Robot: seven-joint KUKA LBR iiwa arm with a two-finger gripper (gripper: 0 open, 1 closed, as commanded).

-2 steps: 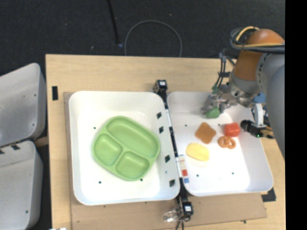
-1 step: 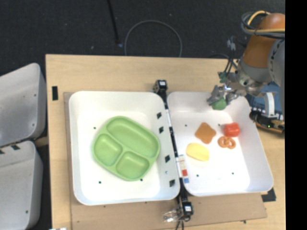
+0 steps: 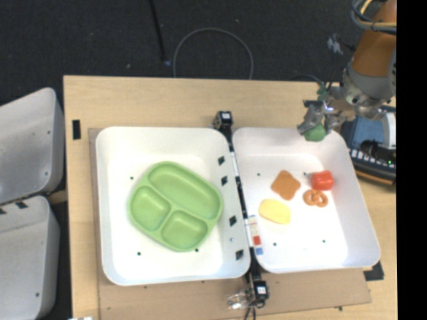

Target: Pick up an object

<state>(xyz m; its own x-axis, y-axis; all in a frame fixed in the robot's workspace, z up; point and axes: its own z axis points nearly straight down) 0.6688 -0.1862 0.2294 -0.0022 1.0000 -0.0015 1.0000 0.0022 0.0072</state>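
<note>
My gripper point(image 3: 315, 127) hangs over the far right corner of the right bin point(image 3: 357, 235), its fingers closed on a small green object point(image 3: 315, 135) that sits just above the bin's back rim. Lower in that bin lie an orange-brown piece point(image 3: 285, 185), a red block point(image 3: 322, 179), a small orange pretzel-shaped ring point(image 3: 315, 198) and a yellow lump point(image 3: 274, 211), all well apart from the gripper.
A green divided plate point(image 3: 175, 205) lies in the left bin point(image 3: 107, 245). A divider with black clips point(image 3: 233, 185) runs between the bins. Blue equipment point(image 3: 373, 142) stands off the bench's right edge, beside the arm.
</note>
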